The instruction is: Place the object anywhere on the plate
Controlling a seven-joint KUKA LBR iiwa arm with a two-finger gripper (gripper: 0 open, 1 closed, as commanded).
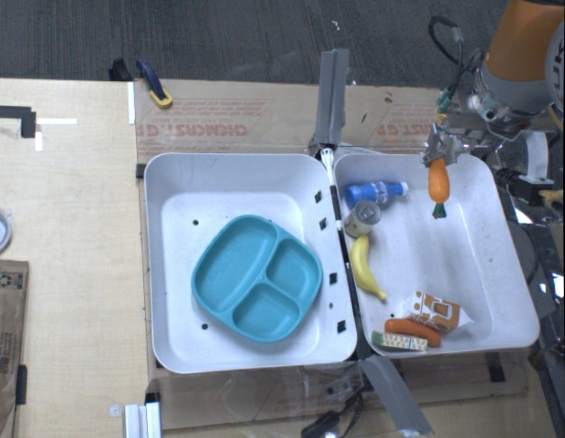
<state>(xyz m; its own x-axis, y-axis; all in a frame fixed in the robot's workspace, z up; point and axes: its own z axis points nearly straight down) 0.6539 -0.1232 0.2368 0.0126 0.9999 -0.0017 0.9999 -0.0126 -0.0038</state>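
Note:
A blue plate (256, 278) with three compartments lies in the left bin (172, 245), tilted a little, with nothing on it. My gripper (437, 157) hangs over the far side of the right bin (501, 272). It is shut on the top end of an orange toy carrot (438, 182). The carrot hangs upright below the fingers, green tip down, above the bin floor. The gripper and carrot are well to the right of the plate, beyond the wall between the bins.
The right bin holds a blue bottle (373, 191), a small grey can (362, 215), a banana (364, 267), a small printed box (437, 311) and a red sausage (412, 328). A grey upright post (332, 99) stands behind the bins' shared wall.

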